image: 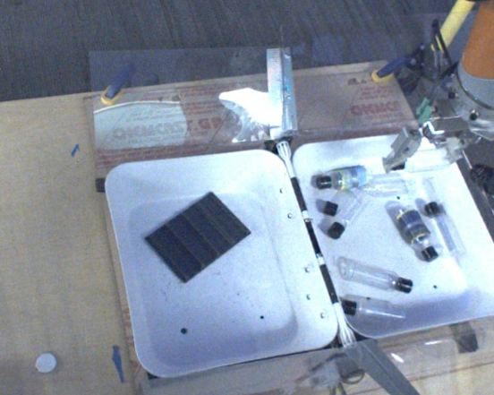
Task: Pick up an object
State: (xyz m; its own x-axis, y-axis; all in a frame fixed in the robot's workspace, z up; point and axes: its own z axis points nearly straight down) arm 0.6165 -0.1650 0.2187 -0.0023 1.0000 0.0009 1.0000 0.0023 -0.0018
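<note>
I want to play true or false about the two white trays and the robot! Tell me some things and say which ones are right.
1. A dark ribbed square mat lies in the left bin. True.
2. The small clear vials are in the left bin. False: they lie in the right bin.
3. The gripper is over the top edge of the right bin. True.
4. The gripper is holding the mat. False: the mat lies flat in the left bin, far from the gripper.
5. The two bins sit side by side, touching along the middle. True.
</note>
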